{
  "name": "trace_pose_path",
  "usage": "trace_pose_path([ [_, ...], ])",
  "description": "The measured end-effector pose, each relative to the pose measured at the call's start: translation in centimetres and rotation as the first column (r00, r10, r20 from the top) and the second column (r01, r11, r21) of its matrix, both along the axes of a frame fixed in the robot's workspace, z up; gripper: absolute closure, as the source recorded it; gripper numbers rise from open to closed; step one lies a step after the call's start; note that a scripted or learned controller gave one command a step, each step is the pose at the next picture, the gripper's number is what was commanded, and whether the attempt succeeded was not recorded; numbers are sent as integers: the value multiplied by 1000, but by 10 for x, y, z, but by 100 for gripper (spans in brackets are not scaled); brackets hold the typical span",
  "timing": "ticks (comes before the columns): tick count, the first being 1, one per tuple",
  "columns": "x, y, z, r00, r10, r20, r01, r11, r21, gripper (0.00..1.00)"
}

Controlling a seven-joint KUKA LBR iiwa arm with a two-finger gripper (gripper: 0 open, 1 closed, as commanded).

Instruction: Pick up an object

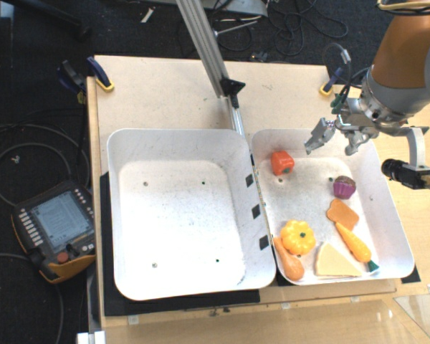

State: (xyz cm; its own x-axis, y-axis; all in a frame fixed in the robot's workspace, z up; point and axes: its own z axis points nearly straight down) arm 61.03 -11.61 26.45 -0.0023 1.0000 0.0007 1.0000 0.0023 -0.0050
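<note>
camera view: arm comes in from the right, orange band above the wrist, gripper (336, 139) hanging over the far edge of the right bin (395, 213). its two fingers (317, 136) are spread apart with nothing between them. all the pickable objects lie in the right bin, on the near side of the gripper. closest is a red pepper-like piece (282, 162), just left of and a little nearer than the fingers, apart from them. a small purple piece (344, 186) sits almost directly below the gripper, toward the camera. beyond that, further toward the near rim, an orange flat piece (342, 213) touches a carrot (355, 244) that runs diagonally to the bin's near right corner. a pale yellow wedge (335, 261) lies beside the carrot. a yellow pumpkin-shaped piece (298, 236) sits left of the wedge, with a long orange piece (289, 260) lying against the bin's left wall. the left bin (122, 213) lies well to the gripper's left. a teach pendant (56, 228) rests on the floor, far left.
</note>
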Motion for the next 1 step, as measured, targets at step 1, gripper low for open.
trace_pose_path([
  [1,0,0,2,1000,-1,4,1,1000,-1,0],
])
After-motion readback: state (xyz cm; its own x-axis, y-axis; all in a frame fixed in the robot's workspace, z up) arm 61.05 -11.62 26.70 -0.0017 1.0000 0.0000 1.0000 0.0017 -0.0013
